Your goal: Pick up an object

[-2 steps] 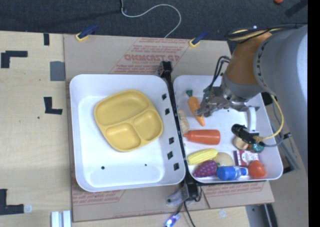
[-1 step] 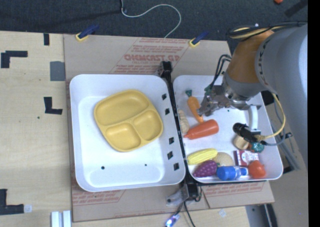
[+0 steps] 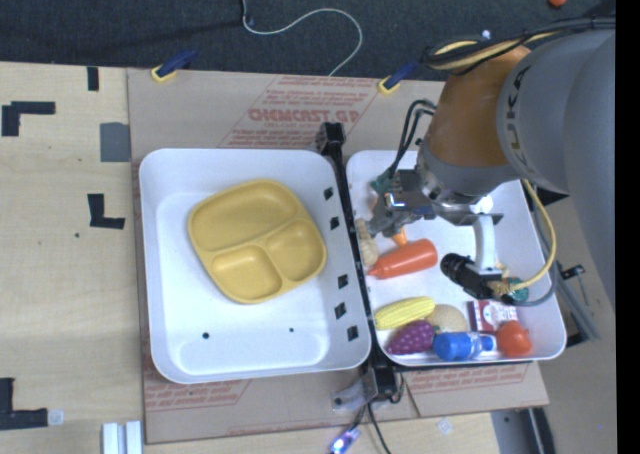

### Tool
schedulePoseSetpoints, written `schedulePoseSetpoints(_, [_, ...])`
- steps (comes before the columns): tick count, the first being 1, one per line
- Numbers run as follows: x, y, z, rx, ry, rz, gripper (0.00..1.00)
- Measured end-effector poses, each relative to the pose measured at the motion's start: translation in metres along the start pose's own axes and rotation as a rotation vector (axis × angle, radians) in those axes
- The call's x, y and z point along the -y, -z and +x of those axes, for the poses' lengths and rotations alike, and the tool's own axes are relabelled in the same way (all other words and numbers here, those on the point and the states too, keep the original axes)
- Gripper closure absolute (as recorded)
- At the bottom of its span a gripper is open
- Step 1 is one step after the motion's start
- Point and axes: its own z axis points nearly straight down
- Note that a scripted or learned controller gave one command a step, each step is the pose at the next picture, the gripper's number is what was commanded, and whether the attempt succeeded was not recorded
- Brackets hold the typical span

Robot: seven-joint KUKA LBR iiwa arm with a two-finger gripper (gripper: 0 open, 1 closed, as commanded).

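End effector (image 3: 392,204) over right bin (image 3: 540,242), grip state unclear, cardboard-covered bench (image 3: 290,112), dark carpet (image 3: 120,2) behind

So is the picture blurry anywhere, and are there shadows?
Camera view: the yellow divided plate and toy carrot look sharp; the big grey arm close to the lens is soft. Lighting is even, with a faint shadow beside the plate in the left bin and no strong glare.

orange carrot (image 3: 403,259), lying in right bin (image 3: 545,342)
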Motion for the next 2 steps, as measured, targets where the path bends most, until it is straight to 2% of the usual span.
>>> schedulePoseSetpoints(1, [0.012, 0.173, 0.023, 0.003, -0.004, -0.013, 1.00])
schedulePoseSetpoints(2, [0.069, 0.218, 0.017, 0.004, -0.008, -0.001, 1.00])
